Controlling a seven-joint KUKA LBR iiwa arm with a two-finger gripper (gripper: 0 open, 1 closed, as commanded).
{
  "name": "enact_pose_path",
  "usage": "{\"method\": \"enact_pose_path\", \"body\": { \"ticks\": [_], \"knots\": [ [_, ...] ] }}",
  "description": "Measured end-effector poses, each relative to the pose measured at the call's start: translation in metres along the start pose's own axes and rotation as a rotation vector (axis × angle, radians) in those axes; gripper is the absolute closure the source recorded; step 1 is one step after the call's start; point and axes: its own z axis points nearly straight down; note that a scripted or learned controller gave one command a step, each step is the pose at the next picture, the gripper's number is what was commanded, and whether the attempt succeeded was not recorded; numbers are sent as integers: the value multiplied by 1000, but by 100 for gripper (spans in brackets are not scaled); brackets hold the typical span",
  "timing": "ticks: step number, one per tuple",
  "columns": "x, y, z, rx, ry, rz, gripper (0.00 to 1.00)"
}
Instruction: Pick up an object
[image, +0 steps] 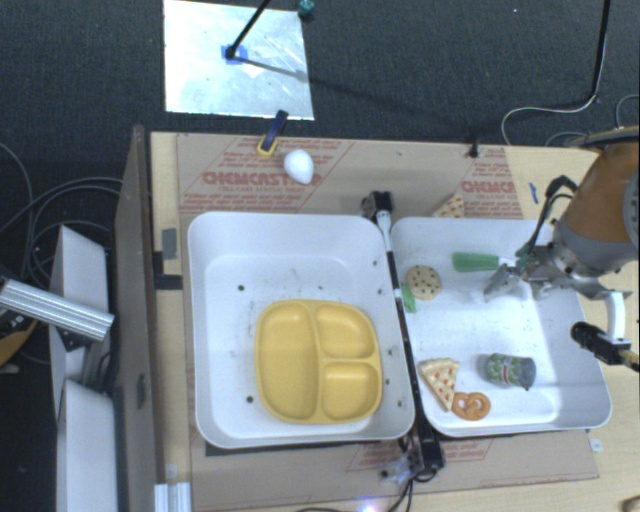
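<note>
Here the gripper (512, 281) is hovering in the right bin (580, 400) — fingers spread, holding nothing. A green piece (474, 262) is lying just beside it; cookie (424, 281), can (510, 370), pizza slice (439, 379) and pretzel (470, 405) are sitting apart.

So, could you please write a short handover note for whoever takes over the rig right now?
Tool: low over the right bin, near its far side, next to the green stick. I cannot tell whether it is open, and nothing shows as held.
Right bin: cookie, pizza slice, pretzel, small can.
Left bin: yellow divided plate.
On the cardboard behind the bins: white egg.
Done: no pick visible.
Left: grasp one object and lift; the green stick is nearest.
</note>
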Motion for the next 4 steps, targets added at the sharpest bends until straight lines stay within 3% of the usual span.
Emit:
{"method": "enact_pose_path", "body": {
  "ticks": [1, 2, 3, 4],
  "knots": [
    [53, 59, -1, -6, 1, -7, 0],
    [7, 76, 18, -5, 0, 2, 0],
    [44, 76, 17, -6, -2, -3, 0],
    [117, 75, 17, 0, -2, -6, 0]
  ]
}}
